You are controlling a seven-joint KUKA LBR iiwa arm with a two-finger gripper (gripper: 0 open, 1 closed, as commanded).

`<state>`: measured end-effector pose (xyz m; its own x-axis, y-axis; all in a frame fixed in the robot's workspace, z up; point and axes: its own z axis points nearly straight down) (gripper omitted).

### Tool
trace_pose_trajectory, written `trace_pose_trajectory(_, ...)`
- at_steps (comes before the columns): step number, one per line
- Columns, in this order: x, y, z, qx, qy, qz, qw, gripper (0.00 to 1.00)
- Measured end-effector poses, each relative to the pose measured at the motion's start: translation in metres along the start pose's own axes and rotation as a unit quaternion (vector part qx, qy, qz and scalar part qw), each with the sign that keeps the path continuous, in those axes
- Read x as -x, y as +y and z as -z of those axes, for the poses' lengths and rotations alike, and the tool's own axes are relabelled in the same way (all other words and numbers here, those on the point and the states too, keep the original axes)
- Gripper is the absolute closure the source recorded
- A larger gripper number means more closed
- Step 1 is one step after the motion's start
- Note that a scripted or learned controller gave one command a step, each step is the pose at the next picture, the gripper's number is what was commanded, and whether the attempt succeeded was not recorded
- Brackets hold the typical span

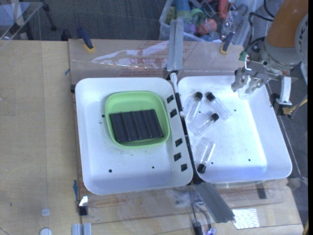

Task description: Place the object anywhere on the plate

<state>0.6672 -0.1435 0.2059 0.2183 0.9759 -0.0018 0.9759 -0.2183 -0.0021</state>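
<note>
Several clear vials with black caps lie in the right bin (257,148): one (194,104) and another (217,105) near its back left, a third (205,123) below them, and one more (205,155) by the front left. The square green plate (139,99) sits in the left bin (93,146), with a dark ridged slab (136,125) lying on it. My gripper (247,84) hangs over the back right corner of the right bin, its fingers apart with nothing between them. It is well right of the vials and far from the plate.
A row of black clips (177,131) runs along the ridge where the two bins meet. A clear tub of colourful toys (205,9) stands behind the bins. A metal bar (174,48) rises at the back between them.
</note>
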Motion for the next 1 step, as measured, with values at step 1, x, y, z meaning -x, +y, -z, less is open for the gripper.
trace_pose_trajectory(1,0.0001,0.0001,0.0003,0.000,0.000,0.000,1.0000,0.00)
